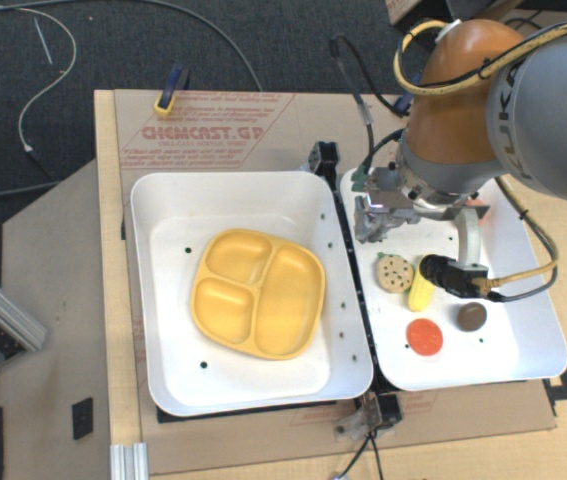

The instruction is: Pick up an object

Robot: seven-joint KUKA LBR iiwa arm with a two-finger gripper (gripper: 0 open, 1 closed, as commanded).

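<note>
My gripper hangs over the far left part of the right bin, under the grey arm with its orange band. Just in front of it lies a round beige cookie with dark spots. A small yellow piece lies beside the cookie. Nearer the front sit a flat orange-red disc and a small brown ball. Nothing shows between the gripper's tips.
The left bin holds a yellow divided plate. A black clamp sits at the far edge between the bins. The bins rest on a cardboard sheet with a blue-and-yellow clip at its far edge.
</note>
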